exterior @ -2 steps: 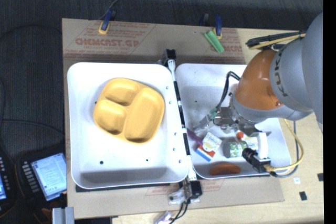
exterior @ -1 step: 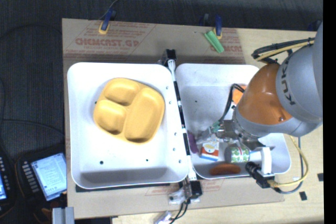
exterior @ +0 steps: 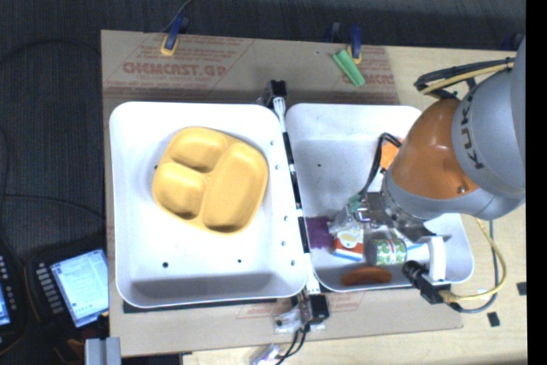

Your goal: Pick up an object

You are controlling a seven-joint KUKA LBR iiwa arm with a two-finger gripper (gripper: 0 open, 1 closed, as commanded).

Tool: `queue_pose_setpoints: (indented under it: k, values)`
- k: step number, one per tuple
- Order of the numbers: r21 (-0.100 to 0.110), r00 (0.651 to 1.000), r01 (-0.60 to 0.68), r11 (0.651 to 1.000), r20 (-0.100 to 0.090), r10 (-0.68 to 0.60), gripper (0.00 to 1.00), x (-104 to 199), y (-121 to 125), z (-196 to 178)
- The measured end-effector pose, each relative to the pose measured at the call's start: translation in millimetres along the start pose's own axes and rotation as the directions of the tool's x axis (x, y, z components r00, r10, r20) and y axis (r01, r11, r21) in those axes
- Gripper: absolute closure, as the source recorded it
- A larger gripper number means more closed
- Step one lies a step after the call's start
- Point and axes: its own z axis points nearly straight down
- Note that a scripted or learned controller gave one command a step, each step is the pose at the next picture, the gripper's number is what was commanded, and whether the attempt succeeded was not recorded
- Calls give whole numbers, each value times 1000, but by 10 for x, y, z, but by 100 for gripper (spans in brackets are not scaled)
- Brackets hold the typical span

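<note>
the arm's gripper (exterior: 369, 216) hangs low over a cluster of small objects (exterior: 376, 250) at the lower edge of the right bin (exterior: 342, 128), lower right of the frame; whether the claw is spread or pinched cannot be told. a yellow sectioned tray (exterior: 210, 178) lies in the left bin (exterior: 137, 184).

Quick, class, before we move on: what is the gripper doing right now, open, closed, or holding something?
Gripper: cannot be told; it is low in the right bin over a cluster of small items, its tip hidden by the wrist.

Yellow tray (exterior: 211, 180), white bins (exterior: 128, 184), orange-banded grey arm (exterior: 479, 150).
</note>
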Motion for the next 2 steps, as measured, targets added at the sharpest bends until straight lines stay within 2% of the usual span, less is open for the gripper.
queue_pose_setpoints:
  k: [1,2]
  values:
    - [18,1000,4,1000,-5,-4,100,1000,-42,-850]
    - [19,1000,4,1000,-4,-3,100,1623,-44,-1097]
